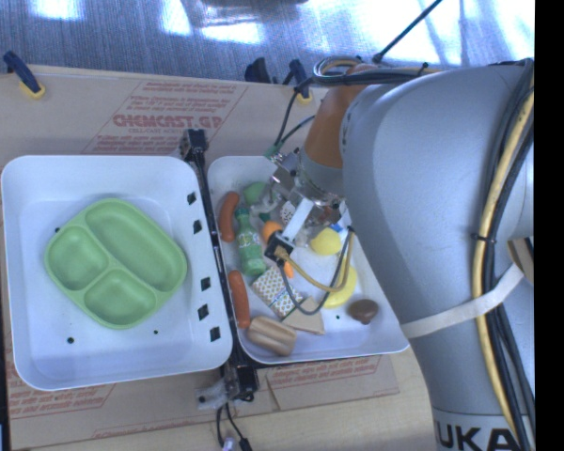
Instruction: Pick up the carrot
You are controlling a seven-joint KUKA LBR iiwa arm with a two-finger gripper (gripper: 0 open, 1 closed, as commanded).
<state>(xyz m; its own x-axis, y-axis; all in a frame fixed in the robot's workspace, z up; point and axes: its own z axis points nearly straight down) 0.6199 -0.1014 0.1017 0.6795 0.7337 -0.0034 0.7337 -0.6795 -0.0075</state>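
In the right bin point(381, 338), a small orange piece that looks like the carrot point(272, 230) lies among the toy foods near the middle, partly hidden by the gripper. The gripper point(284, 212) hangs low over the bin's upper middle, right above and touching or nearly touching that orange piece. The grey arm with its orange band point(321, 139) comes in from the right and covers the bin's right side.
Two reddish sausages point(228, 214) point(239, 293) lie along the right bin's left wall. Green pieces point(251, 250), a yellow lemon point(325, 242), a banana point(344, 289), a brown lump point(363, 310), a checkered cracker point(274, 290) and a bread roll point(271, 334) crowd the bin. The left bin point(28, 346) holds a green divided plate point(155, 238).
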